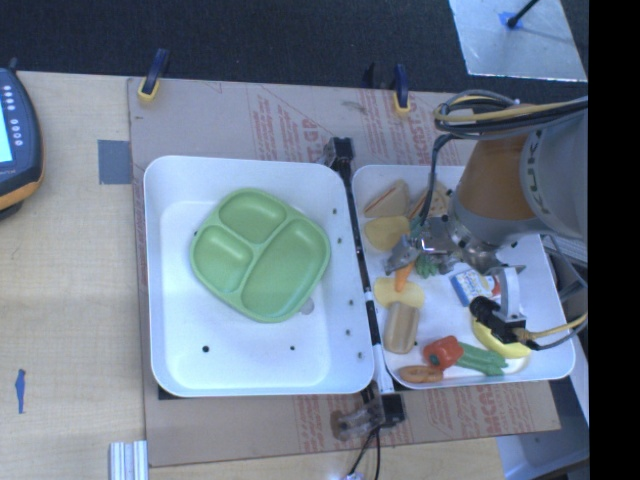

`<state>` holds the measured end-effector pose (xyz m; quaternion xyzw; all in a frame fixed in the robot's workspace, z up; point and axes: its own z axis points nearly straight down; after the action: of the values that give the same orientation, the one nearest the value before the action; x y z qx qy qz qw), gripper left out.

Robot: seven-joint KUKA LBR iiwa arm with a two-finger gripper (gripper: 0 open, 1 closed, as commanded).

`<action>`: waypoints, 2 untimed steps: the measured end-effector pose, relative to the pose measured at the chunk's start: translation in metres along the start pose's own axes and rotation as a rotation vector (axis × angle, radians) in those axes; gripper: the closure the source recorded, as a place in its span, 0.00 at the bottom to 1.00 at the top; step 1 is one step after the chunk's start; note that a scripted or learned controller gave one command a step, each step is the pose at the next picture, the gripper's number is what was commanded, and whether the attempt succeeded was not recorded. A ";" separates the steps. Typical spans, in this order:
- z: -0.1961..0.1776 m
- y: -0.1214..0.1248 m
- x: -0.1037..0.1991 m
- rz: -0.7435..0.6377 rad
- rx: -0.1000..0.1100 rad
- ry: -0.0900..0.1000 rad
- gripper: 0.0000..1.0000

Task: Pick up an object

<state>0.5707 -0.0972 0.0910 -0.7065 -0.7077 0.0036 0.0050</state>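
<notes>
Low over the crowded right bin (560, 363), the gripper's (428, 251) state is unclear.

A robot lab; clamped cardboard (300, 118) on a wooden bench (70, 298); teach pendant (15, 138) alongside.

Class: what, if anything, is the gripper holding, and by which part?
Cannot be told: the gripper is down among toy food in the right bin, its grasp hidden.

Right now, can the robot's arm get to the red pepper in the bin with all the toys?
Probably yes. The red pepper lies uncovered near the front of the right bin, and the arm already hangs over that bin. Only the banana lies close beside it.
</notes>
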 end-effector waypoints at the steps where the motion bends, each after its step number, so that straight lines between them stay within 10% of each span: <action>1: -0.013 0.004 -0.002 -0.001 -0.004 -0.002 1.00; 2: 0.000 -0.041 -0.077 0.006 -0.005 -0.003 1.00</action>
<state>0.5299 -0.1743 0.0912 -0.7086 -0.7056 0.0029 0.0021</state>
